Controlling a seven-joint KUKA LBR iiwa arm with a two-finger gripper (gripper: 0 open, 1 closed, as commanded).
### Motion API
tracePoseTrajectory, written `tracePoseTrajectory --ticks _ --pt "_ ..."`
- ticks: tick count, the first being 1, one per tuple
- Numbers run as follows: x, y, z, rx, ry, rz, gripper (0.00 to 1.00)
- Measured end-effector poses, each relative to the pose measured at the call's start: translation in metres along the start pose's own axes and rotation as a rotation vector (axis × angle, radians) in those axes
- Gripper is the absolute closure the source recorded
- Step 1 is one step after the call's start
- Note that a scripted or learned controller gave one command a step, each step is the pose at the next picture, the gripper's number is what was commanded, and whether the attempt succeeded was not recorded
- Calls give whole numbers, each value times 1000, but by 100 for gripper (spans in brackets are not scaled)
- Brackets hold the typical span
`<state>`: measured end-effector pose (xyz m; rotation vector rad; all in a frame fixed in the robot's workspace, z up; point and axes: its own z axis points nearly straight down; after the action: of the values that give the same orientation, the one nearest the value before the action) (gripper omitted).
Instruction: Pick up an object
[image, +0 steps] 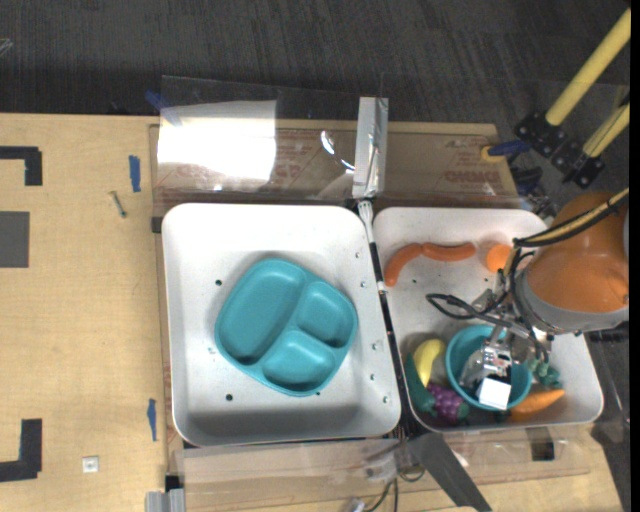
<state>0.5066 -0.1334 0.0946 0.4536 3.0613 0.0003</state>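
Now the gripper (494, 372) hangs low inside the teal bowl (462, 362) at the right bin's (440, 222) five o'clock; whether it is clenched or released cannot be told. A banana (428, 358) lies at the bowl's nine o'clock, purple grapes (446, 403) at seven. The left bin (190, 300) holds a teal divided plate (287, 324).

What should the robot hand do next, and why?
Probably drop a little lower: the gripper hangs over the blue bowl in the right bin, among a banana, grapes and a carrot, with nothing seen held.
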Motion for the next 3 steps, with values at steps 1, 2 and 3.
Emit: tracePoseTrajectory --ticks 1,2,3 --pt "25 27 0 9 2 145 0" --pt "-89 63 9 15 29 592 0" --pt "-64 50 8 20 31 896 0"
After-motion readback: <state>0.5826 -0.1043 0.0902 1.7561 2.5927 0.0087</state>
